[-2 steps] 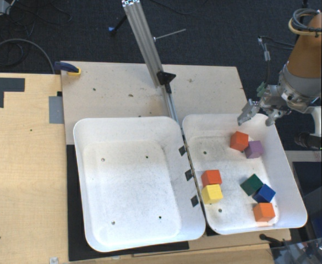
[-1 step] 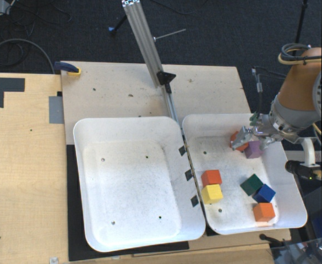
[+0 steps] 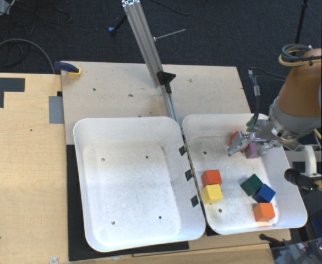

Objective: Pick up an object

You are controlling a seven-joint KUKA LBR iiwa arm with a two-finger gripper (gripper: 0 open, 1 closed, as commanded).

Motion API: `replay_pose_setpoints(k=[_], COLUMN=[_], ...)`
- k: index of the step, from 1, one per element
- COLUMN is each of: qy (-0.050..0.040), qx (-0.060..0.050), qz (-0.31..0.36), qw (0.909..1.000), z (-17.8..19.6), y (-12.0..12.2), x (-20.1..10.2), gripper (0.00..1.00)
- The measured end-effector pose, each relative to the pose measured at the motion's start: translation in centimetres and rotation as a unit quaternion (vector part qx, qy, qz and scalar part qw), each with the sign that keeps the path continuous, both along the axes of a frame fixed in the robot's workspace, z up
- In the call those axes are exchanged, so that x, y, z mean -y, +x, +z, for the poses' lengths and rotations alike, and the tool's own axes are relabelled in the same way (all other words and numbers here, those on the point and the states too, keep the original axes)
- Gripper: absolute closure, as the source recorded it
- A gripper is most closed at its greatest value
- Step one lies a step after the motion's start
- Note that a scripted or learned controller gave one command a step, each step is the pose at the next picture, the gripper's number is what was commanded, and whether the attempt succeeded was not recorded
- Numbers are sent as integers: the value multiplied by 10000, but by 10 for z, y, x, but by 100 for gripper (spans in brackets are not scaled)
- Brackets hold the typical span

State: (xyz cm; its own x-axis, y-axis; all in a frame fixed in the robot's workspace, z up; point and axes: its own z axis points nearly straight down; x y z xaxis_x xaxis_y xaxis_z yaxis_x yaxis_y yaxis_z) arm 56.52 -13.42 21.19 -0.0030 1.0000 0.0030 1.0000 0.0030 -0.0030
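Note:
In the right bin [image 3: 216, 126], my gripper [image 3: 242, 145] hangs low near the far right wall. A purple block [image 3: 252, 150] lies right against it on its right side, and a small red piece [image 3: 234, 137] peeks out at its left. Whether either one sits inside the gripper is hidden by the wrist. Nearer the front of the bin lie an orange-red cube [image 3: 211, 177], a yellow cube [image 3: 212, 193], a green block [image 3: 251, 184], a blue block [image 3: 266, 193] and an orange cube [image 3: 263, 212].
The left bin [image 3: 127, 175] adjoins the right one along a divider with black clips [image 3: 188, 175]. A slanted aluminium bar [image 3: 147, 43] runs down from the back to the bins' junction. A blue and yellow clamp [image 3: 67, 68] lies at the bench's back left.

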Motion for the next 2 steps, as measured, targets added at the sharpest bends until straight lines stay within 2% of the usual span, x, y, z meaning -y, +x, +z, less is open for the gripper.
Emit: replay_pose_setpoints(k=[1, 2], qy=[6, -19], qx=[-43, 38], qz=[-6, 5], qw=[10000, 10000], z=[-69, -122], y=[-25, 12], x=[-35, -32], gripper=[0, 0])
